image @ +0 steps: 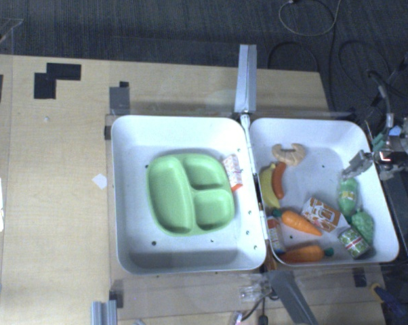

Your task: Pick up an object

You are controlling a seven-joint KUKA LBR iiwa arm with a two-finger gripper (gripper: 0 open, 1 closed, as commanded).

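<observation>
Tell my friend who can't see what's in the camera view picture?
Two white bins sit side by side: the left bin holds a green tray, the right bin toy food like a carrot and banana. The claw hangs over its right edge.

Divided tray (189, 193) pale green; both bins (126, 181) white; carrot (300, 223) orange; banana (268, 188) yellow; bench (48, 181) light wood.

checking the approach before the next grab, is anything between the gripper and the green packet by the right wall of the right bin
Nothing visible stands between them. The gripper hangs at the right bin's right wall, and the green packet lies just below it in the view with only bare bin floor between. The nearest neighbours, a dark green item and an orange-and-white carton, lie further on.
</observation>
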